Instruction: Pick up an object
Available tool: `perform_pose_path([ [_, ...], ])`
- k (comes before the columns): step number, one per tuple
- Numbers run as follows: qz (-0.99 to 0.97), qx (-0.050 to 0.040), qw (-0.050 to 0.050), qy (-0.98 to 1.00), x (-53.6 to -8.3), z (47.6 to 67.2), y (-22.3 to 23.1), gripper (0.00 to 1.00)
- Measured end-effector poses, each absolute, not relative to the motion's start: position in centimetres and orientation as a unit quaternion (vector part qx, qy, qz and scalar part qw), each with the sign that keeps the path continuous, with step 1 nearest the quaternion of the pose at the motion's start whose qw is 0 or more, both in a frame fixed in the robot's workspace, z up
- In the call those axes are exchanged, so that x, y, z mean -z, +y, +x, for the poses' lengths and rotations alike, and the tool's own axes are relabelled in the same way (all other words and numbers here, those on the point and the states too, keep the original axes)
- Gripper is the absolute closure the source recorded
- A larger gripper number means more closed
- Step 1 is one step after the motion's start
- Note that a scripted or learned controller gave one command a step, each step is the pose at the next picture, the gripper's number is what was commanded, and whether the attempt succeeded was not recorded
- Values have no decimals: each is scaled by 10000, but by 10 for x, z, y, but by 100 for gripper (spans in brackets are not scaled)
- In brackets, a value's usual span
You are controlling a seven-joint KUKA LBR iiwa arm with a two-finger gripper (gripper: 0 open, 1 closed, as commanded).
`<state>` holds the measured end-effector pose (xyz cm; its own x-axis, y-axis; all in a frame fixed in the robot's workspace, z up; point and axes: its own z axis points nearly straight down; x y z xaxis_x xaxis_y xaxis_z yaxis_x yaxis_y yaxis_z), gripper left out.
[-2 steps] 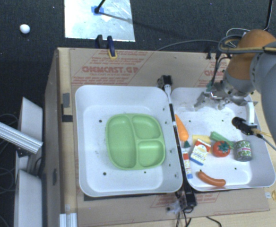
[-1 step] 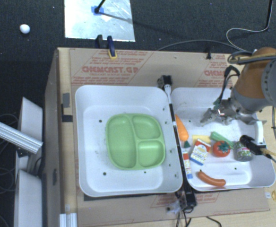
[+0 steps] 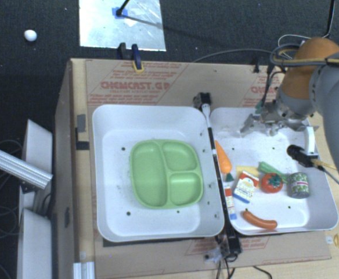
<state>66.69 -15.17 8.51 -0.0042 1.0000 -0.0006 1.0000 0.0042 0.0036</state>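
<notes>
Presently, gripper [image 3: 263,124] is hovering at twelve o'clock of right bin [image 3: 320,217], fingers spread, gripping nothing; tomato [image 3: 271,182], can [image 3: 299,185] and sausage [image 3: 259,219] are lying toward six o'clock.

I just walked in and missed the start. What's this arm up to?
The grey arm's pincer hangs over the back of the right white bin, above bare floor, with nothing seen in it. The toy food lies nearer the front: an orange carrot, a red tomato, a small can and a sausage. The left white bin holds a green divided plate.
</notes>
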Motion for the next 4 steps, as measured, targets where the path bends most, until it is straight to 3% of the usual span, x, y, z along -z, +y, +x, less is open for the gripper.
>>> perform_pose_path([
  [1, 7070, 3, 6, 7072, -84, 572, -175, 0],
  [2, 7053, -20, 10, 7090, -85, 657, -113, 0],
  [4, 7069, 2, 7, 7073, -84, 572, -174, 0],
])
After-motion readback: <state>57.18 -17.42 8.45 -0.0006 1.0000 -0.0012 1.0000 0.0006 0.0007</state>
